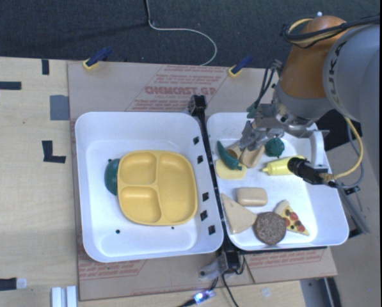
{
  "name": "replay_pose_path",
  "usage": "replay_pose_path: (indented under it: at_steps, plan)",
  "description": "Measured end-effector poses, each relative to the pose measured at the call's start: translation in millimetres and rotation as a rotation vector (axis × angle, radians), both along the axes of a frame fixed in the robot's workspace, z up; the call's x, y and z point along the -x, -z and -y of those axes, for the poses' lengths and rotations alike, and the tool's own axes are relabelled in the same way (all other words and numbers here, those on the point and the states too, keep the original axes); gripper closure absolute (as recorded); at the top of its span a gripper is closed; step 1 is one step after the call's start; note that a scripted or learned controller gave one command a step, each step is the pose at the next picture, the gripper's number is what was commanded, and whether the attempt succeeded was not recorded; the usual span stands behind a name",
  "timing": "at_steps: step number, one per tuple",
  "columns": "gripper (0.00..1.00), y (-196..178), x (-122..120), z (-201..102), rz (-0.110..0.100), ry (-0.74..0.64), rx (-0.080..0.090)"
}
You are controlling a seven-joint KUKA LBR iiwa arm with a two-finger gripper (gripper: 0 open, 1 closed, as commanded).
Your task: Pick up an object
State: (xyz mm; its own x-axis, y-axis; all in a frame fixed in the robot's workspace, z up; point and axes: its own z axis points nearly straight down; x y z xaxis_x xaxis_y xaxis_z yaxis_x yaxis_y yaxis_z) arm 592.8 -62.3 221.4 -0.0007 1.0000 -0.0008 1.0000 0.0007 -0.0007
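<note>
My gripper hangs low over the back of the right bin, reaching in from the right under the grey and orange arm. Right below it lies a tan piece, touching or nearly touching the gripper's tip. A dark green curved piece rests on a pale yellow piece just left of it. To its right are a teal round piece and a yellow bottle. Whether anything is held is hidden from this angle.
Nearer the front of the right bin lie a bread roll, a tan wedge, a brown patty and a pizza slice. The left bin holds a yellow divided plate over a teal object.
</note>
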Motion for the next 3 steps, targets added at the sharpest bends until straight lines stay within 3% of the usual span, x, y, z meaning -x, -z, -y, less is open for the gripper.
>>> replay_pose_path:
  at_steps: [2,3]
  plan:
    - [1.00,-1.9,1.1,-18.2,0.000,-0.001,-0.001]
    - [1.00,5.3,-10.7,-9.3,-0.001,0.000,0.000]
